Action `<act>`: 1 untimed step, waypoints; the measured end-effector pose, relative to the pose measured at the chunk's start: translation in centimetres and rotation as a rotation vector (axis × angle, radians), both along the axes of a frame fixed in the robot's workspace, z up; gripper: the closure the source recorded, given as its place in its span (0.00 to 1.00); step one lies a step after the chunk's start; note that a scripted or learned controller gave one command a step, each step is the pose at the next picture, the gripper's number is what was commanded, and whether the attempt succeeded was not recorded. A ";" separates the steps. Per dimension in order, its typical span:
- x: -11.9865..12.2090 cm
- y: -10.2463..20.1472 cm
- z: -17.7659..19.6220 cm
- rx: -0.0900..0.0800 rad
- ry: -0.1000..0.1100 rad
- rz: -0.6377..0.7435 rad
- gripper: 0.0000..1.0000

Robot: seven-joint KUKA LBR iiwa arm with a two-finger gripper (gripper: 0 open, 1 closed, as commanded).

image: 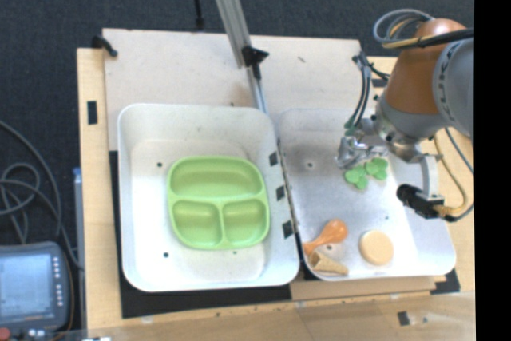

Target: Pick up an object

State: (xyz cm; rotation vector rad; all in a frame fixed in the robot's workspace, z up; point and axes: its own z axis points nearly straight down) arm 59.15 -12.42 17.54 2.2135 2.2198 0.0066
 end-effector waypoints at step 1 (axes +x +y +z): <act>0.2 -0.1 5.5 0.000 0.000 0.000 1.00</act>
